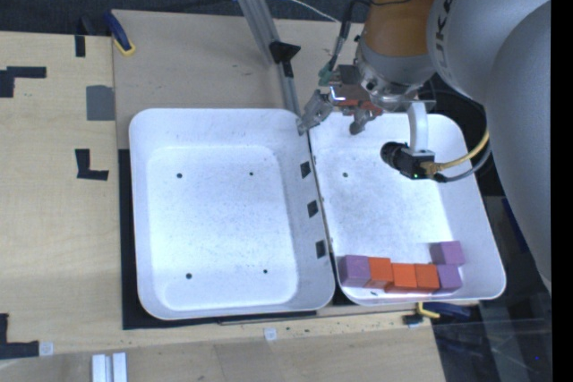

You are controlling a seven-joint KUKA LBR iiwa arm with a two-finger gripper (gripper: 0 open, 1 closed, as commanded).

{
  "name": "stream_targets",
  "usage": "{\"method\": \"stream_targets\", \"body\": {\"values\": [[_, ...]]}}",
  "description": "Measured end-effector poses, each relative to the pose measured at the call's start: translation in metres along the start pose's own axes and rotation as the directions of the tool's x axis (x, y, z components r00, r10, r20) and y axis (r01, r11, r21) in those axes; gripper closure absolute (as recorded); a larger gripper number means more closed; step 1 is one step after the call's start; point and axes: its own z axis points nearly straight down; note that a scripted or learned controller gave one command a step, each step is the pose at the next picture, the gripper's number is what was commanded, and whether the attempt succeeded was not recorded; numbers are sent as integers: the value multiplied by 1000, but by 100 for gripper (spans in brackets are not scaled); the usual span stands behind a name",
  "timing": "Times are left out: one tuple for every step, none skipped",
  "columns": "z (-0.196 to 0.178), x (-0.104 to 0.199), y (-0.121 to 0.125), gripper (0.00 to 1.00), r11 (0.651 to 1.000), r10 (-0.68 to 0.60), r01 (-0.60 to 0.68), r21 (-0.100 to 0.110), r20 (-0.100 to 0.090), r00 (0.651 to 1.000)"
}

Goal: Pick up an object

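The pincer (334, 116) hangs over the far end of the right bin (394, 210), close to the divide between the bins, its two fingers spread apart with nothing between them. The purple and orange blocks (403, 271) lie bunched in the right bin's near corner, well apart from the pincer. The left bin (215, 210) sits alongside on the tabletop (54, 219).

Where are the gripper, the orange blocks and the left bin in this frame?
gripper (333, 114): camera view, midway between its fingertips, over the right bin's far end.
orange blocks (405, 275): camera view, top face of the middle orange block, near edge of right bin.
left bin (215, 219): camera view, bare floor.
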Motion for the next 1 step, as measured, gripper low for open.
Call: {"method": "stream_targets", "body": {"values": [[-22,-41,10,0,1000,10,-10,0,2,1000]]}}
